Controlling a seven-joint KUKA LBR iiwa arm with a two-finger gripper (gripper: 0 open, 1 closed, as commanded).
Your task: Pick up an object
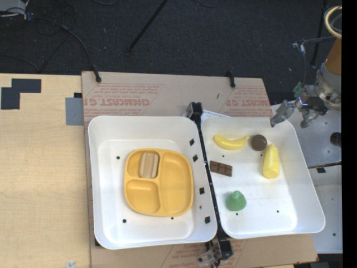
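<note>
1. I see the gripper (294, 113) at the right side of the view, hanging just outside the upper right corner of the right bin (305, 166). The grey arm (334, 66) with its orange band rises behind it toward the right edge.
2. The fingers stand apart; one grey finger points down and left toward the bin's corner, the other sits further right. Nothing is between them.
3. In the right bin, a yellow banana (231, 142) lies near the upper left, curved side down.
4. Just right of the banana sits a small brown round object (258, 142), close to it though I cannot tell if they touch.
5. Below and right of the brown piece, a yellow bottle-like object (270, 161) lies roughly lengthwise, its narrow end pointing up toward the brown piece.
6. A dark brown chocolate bar (220, 168) lies flat near the bin's left wall, beside the divider between the bins.
7. A green rounded object (236, 200) sits lower in the bin, well apart from the gripper.
8. The left bin (106, 149) carries a yellow sectioned plate (167, 188), and a tan, bread-like piece (148, 164) rests in its upper left compartment.
9. Both bins sit on a cardboard sheet (167, 96) on the desk (39, 172).
</note>
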